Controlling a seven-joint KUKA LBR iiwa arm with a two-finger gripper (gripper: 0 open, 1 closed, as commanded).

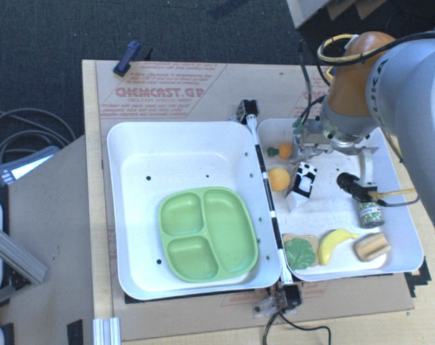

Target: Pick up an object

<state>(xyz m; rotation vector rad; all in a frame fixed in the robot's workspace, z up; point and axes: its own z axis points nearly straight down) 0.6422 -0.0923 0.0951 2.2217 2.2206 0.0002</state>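
My gripper hangs low over the back left part of the right bin. Just in front of it stands a black-and-white patterned carton. An orange ball lies to that carton's left, and a small orange and green piece sits beside the gripper. Along the bin's front lie a green leafy item, a yellow banana and a tan bread-like block. A small green jar stands to the right. I see nothing held between the gripper's parts.
The left bin holds a green divided plate. The wall between the two bins runs close to the ball. A blue tool lies on the board behind the bins. Cables lie on the floor at left.
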